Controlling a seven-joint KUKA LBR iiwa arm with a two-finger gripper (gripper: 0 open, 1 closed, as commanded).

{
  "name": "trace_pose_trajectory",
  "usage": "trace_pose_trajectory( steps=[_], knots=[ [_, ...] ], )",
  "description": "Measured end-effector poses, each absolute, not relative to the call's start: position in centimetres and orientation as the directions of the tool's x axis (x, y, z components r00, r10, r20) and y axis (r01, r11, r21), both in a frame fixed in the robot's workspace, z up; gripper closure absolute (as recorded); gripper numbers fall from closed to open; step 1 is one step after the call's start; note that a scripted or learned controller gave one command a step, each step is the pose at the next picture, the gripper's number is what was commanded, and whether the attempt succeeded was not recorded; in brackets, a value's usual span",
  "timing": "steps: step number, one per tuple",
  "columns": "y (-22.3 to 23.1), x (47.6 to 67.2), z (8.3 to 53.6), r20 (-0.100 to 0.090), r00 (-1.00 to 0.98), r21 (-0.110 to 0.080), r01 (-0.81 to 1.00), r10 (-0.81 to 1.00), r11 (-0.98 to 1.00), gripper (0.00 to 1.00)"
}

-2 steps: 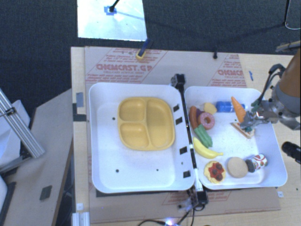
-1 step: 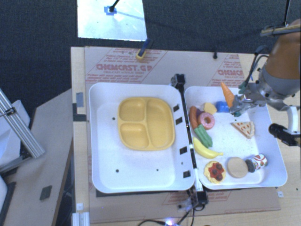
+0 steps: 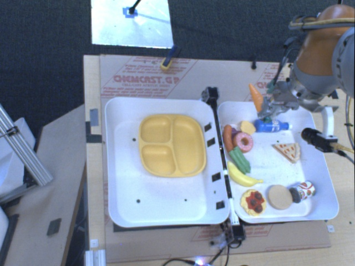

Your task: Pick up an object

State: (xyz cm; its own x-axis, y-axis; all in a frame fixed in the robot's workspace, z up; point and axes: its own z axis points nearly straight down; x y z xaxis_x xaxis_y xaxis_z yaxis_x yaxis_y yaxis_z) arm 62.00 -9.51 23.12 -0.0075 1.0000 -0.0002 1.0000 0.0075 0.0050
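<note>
**Arm low over the right bin's far edge, nothing lifted yet**

I am watching from a fixed camera above the worktop (image 3: 66,148), a pale wooden surface carrying two shallow white bins side by side. The left bin (image 3: 122,198) is smooth moulded plastic and holds one thing: a matte yellow plate (image 3: 172,144) with rounded corners and three compartments.

The right bin (image 3: 324,195) holds small toy foods, any of which could be the object to pick. Along its left side lie a red sausage (image 3: 227,137), a pink ring doughnut (image 3: 243,142), a ribbed green vegetable (image 3: 240,159) and a curved yellow banana (image 3: 244,176). At the near end sit a small round pizza (image 3: 254,201), a tan disc-shaped biscuit (image 3: 279,197) and a small can (image 3: 304,190) lying on its side. Towards the right is a triangular sandwich wedge (image 3: 287,151). At the far end lie a blue bottle (image 3: 272,126) on its side and an orange carrot (image 3: 255,97).

The gripper (image 3: 272,111) hangs just above the blue bottle, near the carrot. I cannot tell how it is set, as the wrist hides it. I see nothing raised, so I judge the pick is not yet made: grasping and lifting remain.
</note>
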Motion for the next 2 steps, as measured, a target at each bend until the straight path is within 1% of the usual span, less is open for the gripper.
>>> trace_pose_trajectory(
  steps=[1, 2],
  knots=[
    [-5.1, 66.0, 21.7, 0.001, -0.009, 0.004, 1.000, 1.000, 0.009, 1.00],
    [-5.1, 65.7, 23.5, 0.000, -0.006, 0.004, 1.000, 1.000, 0.006, 1.00]
  ],
)
